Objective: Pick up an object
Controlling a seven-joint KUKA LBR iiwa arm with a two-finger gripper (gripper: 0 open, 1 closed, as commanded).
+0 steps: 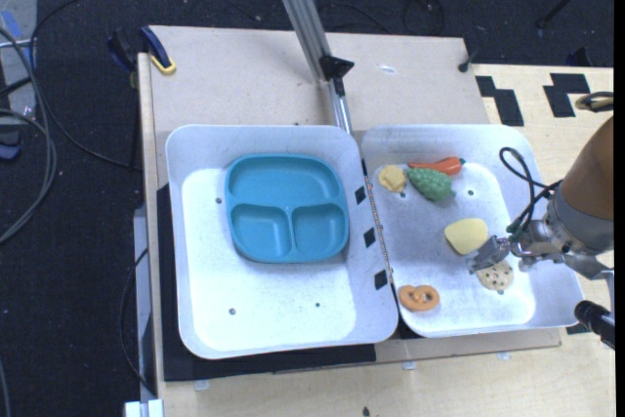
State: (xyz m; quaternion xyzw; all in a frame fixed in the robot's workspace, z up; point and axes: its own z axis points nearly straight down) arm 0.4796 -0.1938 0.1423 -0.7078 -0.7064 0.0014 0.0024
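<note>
The gripper (491,261) hovers just above the speckled cookie (497,277), below the yellow piece (466,234); whether its jaws are spread cannot be told. It should descend squarely, straddling the cookie before closing

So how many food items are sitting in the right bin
5. A small yellow piece at top left, a green vegetable with a carrot behind it, a yellow lemon-like piece mid-bin, a pretzel near the front. The gripper may hide more.
</note>
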